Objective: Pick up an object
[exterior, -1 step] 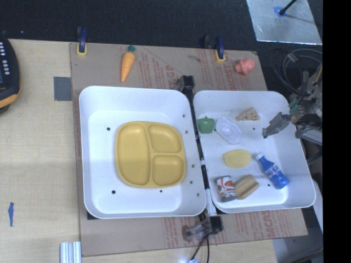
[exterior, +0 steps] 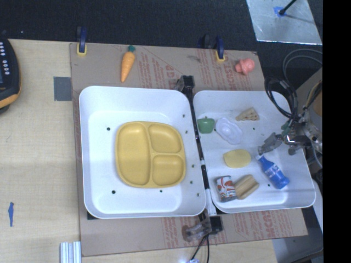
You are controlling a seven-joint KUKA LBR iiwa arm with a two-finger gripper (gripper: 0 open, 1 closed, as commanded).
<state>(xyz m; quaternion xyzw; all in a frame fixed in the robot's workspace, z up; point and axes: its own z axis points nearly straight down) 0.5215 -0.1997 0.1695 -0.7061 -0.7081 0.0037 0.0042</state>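
The right bin (exterior: 296, 201) holds several small items: a blue bottle (exterior: 273, 172), a pale yellow oval piece (exterior: 237, 158), a red-labelled can (exterior: 225, 188) beside a tan bread roll (exterior: 246, 186), a green piece (exterior: 205, 125), a clear plastic cup (exterior: 229, 130) and a tan wedge (exterior: 248, 114). My gripper (exterior: 281, 147) hangs over the right side of this bin, just above the blue bottle's top. It is open, with nothing between its fingers. The arm comes in from the right edge.
A yellow divided plate (exterior: 151, 153) lies in the left bin (exterior: 93, 201). A toy carrot (exterior: 127, 63) and a pink piece (exterior: 245, 66) rest on the board behind the bins. Black cables (exterior: 279, 95) loop by the right bin's far corner.
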